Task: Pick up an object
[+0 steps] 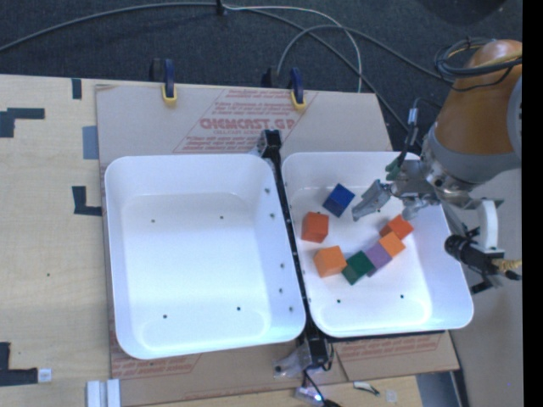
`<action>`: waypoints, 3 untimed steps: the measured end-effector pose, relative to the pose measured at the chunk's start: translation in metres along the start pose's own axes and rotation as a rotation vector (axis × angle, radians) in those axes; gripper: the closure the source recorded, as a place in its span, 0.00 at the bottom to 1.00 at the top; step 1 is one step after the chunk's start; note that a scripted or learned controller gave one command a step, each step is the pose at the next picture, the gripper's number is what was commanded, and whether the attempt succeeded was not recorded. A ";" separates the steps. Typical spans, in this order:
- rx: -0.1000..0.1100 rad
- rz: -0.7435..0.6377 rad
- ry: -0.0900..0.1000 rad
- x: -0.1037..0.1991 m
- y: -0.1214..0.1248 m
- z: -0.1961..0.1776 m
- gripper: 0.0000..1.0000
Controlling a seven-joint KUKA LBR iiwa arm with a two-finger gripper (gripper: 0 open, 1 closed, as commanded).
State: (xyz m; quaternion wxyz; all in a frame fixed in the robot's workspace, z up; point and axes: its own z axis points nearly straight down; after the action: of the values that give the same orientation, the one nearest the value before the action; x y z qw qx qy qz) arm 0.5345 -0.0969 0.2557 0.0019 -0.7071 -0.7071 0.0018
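Note:
My gripper [389, 207] hangs over the right bin [424, 312] near its far right side, open, with nothing between its fingers. One grey finger [369, 203] points down-left toward a blue cube [338, 199]. Just below the gripper lie a red-orange block [397, 225] and an orange block [391, 244]. Farther toward the bin's middle sit a purple block [378, 258], a green cube [358, 266], an orange cube [330, 260] and a red-orange cube [315, 226].
The left bin [127, 227] sits beside the right one, with a black divider [284, 227] between them. Two clamps [169, 81] hold cardboard at the back. Cables trail across the dark floor behind.

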 end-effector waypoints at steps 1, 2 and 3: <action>-0.005 0.000 0.000 0.000 0.001 -0.002 0.00; -0.001 -0.001 0.000 0.002 0.000 0.040 0.00; 0.001 0.000 0.000 0.001 0.000 0.103 0.00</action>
State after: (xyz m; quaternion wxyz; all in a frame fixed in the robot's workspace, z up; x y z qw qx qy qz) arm 0.5335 -0.0955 0.1523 0.0024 -0.7070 -0.7072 0.0020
